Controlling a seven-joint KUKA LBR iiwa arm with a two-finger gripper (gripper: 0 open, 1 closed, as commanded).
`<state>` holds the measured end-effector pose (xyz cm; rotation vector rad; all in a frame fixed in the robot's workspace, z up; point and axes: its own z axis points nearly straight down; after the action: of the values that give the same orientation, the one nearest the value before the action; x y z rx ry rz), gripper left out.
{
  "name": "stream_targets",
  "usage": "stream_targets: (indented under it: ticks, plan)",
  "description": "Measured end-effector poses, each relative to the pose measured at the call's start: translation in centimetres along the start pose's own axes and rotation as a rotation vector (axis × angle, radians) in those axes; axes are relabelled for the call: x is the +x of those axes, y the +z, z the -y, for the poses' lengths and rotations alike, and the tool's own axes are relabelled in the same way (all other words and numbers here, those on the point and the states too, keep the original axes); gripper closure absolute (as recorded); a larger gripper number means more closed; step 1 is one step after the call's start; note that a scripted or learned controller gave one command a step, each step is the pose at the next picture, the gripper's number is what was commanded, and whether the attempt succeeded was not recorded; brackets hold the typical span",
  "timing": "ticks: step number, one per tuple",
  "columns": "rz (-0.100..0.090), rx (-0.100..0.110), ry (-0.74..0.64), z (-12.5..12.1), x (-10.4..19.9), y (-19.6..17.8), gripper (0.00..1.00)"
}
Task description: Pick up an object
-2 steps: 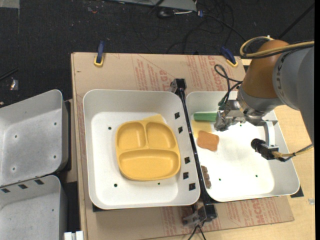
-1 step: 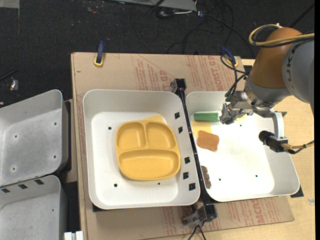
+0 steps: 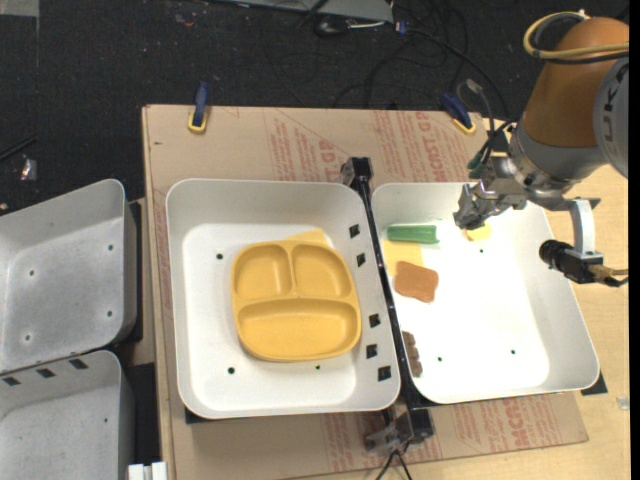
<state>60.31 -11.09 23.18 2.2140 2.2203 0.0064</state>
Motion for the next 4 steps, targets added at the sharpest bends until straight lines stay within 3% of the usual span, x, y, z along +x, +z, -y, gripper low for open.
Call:
stream_targets:
  ticks: [1,4]
  plan:
    - [0.000,0.002,-0.001,-0.1,0.0,-3.7,1.00]
    - [-0.003,0.010,-0.004,4.1,14.7,0.3,1.00]
